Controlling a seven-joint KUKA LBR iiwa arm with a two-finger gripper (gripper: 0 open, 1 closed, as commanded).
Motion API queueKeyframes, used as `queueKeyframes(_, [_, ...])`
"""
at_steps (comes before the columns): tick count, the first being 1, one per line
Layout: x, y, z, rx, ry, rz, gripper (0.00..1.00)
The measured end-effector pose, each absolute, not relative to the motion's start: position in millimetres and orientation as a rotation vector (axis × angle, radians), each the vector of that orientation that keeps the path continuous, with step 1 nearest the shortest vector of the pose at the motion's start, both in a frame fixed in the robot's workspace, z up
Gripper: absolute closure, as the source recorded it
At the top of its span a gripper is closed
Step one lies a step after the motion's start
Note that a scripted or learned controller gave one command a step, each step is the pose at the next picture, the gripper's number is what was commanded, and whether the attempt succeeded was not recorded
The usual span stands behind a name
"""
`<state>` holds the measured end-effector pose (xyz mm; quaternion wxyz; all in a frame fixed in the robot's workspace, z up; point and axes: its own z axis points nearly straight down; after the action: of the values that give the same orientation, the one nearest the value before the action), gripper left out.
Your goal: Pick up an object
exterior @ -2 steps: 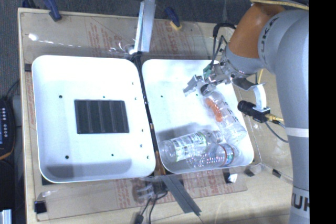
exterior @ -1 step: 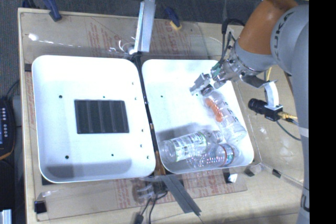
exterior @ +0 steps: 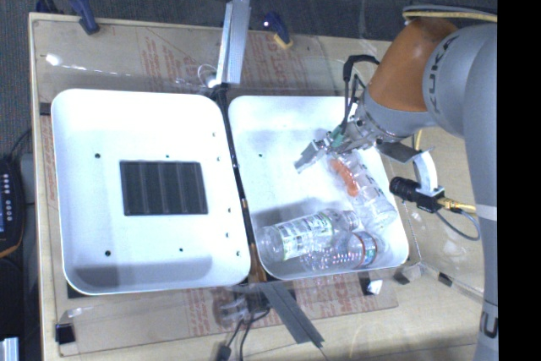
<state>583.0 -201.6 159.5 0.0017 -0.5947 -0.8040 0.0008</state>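
Clear plastic bottles [exterior: 321,239] lie on their sides along the near edge of the right bin [exterior: 262,131], heaped together and touching; at least two can be told apart, one with a pale printed label toward the bin's near left corner and one with a red-banded label toward its near right corner. Another clear item with an orange part [exterior: 359,182] lies along the right edge of the same bin, just above the heap; its outline is hard to trace against the white floor. Over the middle of the right bin's far half hangs the gripper [exterior: 311,155], its grey fingers pointing left and toward the bin floor. Whether the fingers are spread or pressed together cannot be told, and nothing can be seen between them. Behind the gripper, the grey arm [exterior: 461,63] with its orange band crosses the bin's far right corner. At the left stands the left bin [exterior: 84,123], touching the right bin along a dark seam; a dark ribbed rectangle [exterior: 163,188] sits at the middle of its floor. Blue clamps [exterior: 84,13] grip the far edge of the bench [exterior: 127,42].
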Motion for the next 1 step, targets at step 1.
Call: queueKeyframes(1, [580.2, -208.7, 168.5, -1.814, -2.564, 0.002, 0.0])
